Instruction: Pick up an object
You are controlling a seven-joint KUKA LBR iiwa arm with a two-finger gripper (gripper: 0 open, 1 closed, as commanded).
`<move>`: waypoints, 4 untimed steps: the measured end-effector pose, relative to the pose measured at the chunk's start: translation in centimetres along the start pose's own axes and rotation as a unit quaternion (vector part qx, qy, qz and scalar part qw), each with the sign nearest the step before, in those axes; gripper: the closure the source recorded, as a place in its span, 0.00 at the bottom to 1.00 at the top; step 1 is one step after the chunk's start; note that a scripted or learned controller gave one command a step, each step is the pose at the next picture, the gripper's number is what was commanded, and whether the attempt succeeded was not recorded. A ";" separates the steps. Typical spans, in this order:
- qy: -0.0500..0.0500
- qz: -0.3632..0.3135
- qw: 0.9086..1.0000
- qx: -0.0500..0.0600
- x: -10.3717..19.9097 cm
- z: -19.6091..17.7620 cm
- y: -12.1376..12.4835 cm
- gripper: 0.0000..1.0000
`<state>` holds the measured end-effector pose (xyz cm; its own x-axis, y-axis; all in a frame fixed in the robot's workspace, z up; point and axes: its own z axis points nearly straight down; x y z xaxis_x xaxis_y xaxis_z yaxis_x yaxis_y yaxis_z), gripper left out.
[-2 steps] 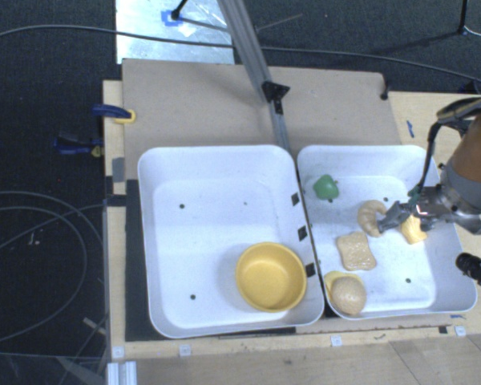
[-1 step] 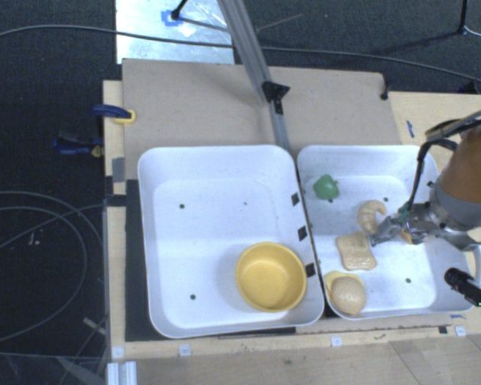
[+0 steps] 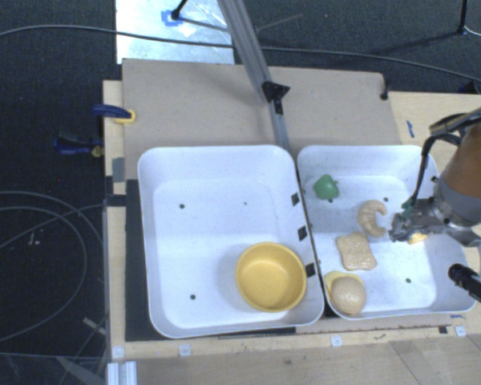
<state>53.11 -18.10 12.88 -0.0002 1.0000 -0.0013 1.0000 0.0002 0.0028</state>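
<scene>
Camera view from above takes in two shallow white bins side by side on the bench. At the far left, the left bin (image 3: 216, 239) holds a yellow bowl (image 3: 271, 276) sitting upright near its front right corner, close to the wall shared with the other bin. Moving right, the right bin (image 3: 385, 163) contains several small items. A green pepper-like object (image 3: 326, 187) lies near the back left of this bin. In front of it, toward the near edge, a flat tan cracker-like piece (image 3: 357, 251) rests on the floor, and a round pale bread-like lump (image 3: 349, 295) sits in the front left corner, over something yellow. A curved croissant-shaped piece (image 3: 372, 216) lies between the green object and the gripper. Further right, the gripper (image 3: 406, 229) is down at the bin floor, just beside the croissant's right side; something small and yellowish (image 3: 418, 237) shows right by its tip. Whether it is open or closed cannot be told. The arm's grey body with its orange band (image 3: 473, 167) enters from the right edge.
</scene>
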 end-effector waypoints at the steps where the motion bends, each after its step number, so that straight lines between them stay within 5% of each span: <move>1: -0.001 -0.001 1.000 -0.002 -0.4 -6.1 -0.5 1.00; 2: -0.001 -0.003 1.000 -0.004 -0.3 -12.6 -0.2 1.00; 3: 0.000 -0.003 1.000 -0.001 -0.3 -14.6 -0.1 1.00; 4: 0.001 -0.006 1.000 0.000 5.6 -14.7 0.8 1.00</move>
<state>53.85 -12.47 27.57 -0.0113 0.9999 0.0015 0.9999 0.0113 0.0035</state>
